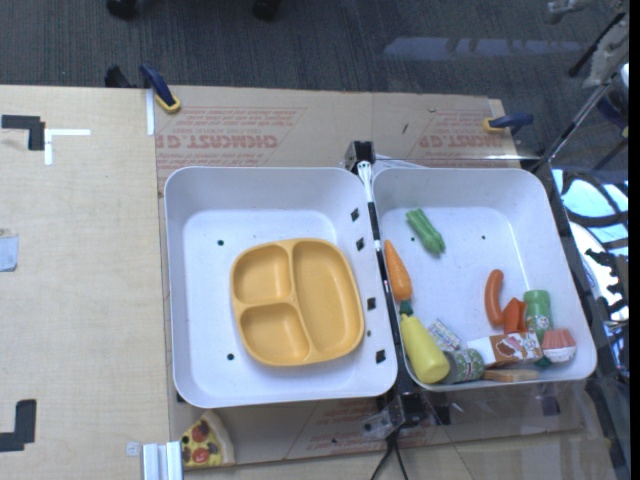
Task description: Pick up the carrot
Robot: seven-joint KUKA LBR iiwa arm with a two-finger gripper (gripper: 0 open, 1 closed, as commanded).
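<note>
right bin (520, 193) holds all the loose items, left bin (190, 268) holds the yellow divided plate (297, 300). gripper state: can't tell. carrot (398, 271) lies against the right bin's left wall, near the divider. risk: wall blocks one finger, so the grasp likely slips or clips the rim. yellow bottle (422, 351) sits just below the carrot, almost touching its green top; a low approach could nudge it. orange sausage (493, 297) further right is similar in colour, so mis-targeting is possible. green pepper (426, 231) sits near, above right.
</note>
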